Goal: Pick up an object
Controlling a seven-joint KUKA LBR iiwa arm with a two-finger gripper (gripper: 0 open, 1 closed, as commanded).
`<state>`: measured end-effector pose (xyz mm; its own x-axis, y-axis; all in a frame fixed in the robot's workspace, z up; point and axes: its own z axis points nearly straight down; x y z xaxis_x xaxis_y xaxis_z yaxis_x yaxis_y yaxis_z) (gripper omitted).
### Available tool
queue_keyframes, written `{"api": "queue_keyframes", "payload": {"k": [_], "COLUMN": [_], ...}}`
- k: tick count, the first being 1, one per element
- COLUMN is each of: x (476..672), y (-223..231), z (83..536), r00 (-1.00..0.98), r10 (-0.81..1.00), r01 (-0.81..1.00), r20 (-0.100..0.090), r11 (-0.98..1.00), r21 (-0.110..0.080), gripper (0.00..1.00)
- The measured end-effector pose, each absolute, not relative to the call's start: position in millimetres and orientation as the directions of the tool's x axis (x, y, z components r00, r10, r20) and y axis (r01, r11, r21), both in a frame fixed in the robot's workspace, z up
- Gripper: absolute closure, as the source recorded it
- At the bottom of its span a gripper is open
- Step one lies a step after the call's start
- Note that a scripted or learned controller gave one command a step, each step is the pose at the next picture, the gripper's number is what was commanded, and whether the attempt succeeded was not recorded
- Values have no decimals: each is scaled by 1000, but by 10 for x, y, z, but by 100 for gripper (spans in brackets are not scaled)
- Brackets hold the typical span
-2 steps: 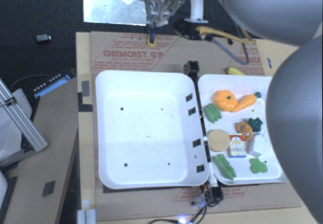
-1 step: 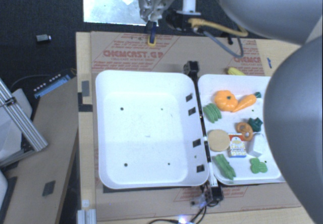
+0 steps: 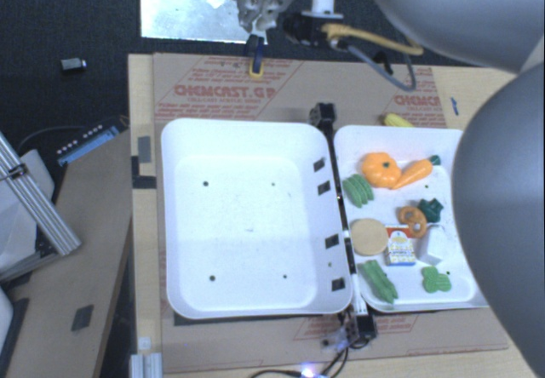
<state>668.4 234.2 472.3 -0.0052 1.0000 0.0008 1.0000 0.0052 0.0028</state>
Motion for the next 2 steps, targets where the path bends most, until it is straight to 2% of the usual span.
{"api": "queue_keyframes", "payload": {"k": [2], "x": [6684], "y": [2341], "z": [4991], "r00": [-6], "r10": [1000], "r01": [1000], "r20": [1], "r11": [6], "r21": [4], "gripper": [100]}}
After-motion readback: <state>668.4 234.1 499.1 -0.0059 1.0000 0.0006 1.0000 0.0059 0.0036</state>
